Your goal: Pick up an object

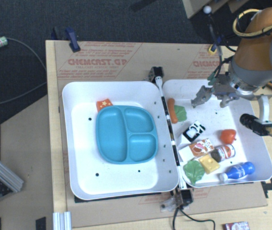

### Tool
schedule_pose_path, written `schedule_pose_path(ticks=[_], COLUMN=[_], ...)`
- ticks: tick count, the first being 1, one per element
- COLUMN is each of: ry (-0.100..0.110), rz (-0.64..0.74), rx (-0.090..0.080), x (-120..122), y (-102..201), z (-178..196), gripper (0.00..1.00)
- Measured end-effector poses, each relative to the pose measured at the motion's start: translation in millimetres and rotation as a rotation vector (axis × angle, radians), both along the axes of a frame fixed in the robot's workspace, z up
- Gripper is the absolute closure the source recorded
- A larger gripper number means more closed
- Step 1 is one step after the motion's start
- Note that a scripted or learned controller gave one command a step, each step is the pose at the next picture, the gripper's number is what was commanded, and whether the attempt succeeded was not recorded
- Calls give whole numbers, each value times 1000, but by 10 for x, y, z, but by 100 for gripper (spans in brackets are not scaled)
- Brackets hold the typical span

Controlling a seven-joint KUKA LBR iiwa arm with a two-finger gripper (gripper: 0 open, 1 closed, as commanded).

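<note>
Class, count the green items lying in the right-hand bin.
2: one green item near the bin's left wall, upper part; another green item at the near-left corner. Others may be hidden.

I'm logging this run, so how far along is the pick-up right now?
Early stage. Nothing looks picked yet: the tool hangs over the upper part of the right bin with nothing visible between its fingers. The red tomato, blue bottle and yellow block lie in that bin. Descending, grasping and lifting remain.
</note>
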State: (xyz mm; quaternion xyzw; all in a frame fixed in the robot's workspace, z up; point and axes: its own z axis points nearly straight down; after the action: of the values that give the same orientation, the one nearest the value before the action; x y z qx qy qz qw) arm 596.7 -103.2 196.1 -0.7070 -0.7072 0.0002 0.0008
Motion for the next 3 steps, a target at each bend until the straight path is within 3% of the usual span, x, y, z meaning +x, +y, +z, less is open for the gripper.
schedule_pose_path(ticks=[1,2,3], ry=[1,-3,-1], rz=[-1,1,-2], rx=[-1,-2,-1], x=[-36,-521,-1057], y=[-471,-726,-1003], z=[-437,-986,-1113], gripper=[0,0,0])
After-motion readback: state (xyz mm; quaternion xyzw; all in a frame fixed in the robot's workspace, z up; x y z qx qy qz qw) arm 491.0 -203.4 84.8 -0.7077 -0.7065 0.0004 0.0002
